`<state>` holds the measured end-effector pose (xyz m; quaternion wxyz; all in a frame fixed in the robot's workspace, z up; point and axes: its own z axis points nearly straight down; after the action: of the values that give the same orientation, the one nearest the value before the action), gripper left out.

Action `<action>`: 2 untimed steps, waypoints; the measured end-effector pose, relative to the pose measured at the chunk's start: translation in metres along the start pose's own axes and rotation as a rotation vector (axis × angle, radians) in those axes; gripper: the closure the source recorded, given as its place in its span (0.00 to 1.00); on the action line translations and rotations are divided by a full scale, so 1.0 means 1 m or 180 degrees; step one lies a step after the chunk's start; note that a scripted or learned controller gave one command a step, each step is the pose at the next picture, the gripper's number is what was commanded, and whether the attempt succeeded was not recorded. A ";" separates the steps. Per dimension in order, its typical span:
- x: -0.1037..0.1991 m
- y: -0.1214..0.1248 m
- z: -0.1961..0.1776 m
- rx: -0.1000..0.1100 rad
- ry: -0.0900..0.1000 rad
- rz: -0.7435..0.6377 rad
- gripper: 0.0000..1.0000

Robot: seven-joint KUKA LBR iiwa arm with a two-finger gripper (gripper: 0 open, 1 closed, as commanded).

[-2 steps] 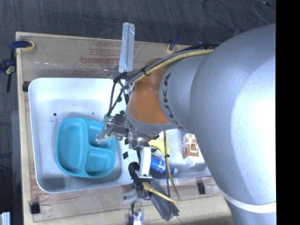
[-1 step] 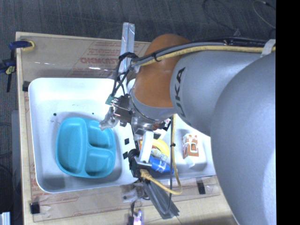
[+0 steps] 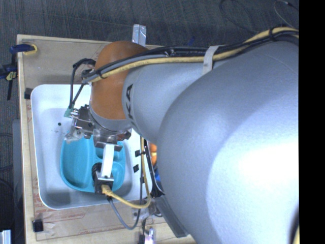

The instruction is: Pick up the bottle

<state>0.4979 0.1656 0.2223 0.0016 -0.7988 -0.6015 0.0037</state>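
Observation:
My gripper (image 3: 76,125) hangs low over the left white bin (image 3: 43,136), reaching in from the right under the orange wrist band. Directly beneath and in front of it lies a large bright blue plastic thing (image 3: 76,164), rounded like a bowl or a broad bottle body; I cannot tell which. The gripper's metal head overlaps the blue thing's upper edge. A small green bit (image 3: 67,113) peeks out beside the gripper's left side. The arm hides whatever lies under the wrist.
The grey arm covers nearly all of the right bin; in a narrow gap an orange thing (image 3: 153,154) and a blue bit (image 3: 155,177) show. The left bin's bare floor lies along its left wall and near corner. The wooden bench (image 3: 56,47) frames the bins.

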 end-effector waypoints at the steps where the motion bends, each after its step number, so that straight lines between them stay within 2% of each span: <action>1: 0.001 -0.001 -0.009 0.0019 -0.0009 -0.0028 1.00; 2: 0.007 -0.024 0.128 -0.0014 0.0023 0.0647 1.00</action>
<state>0.4761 0.1787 0.0940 0.0016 -0.8557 -0.5174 -0.0003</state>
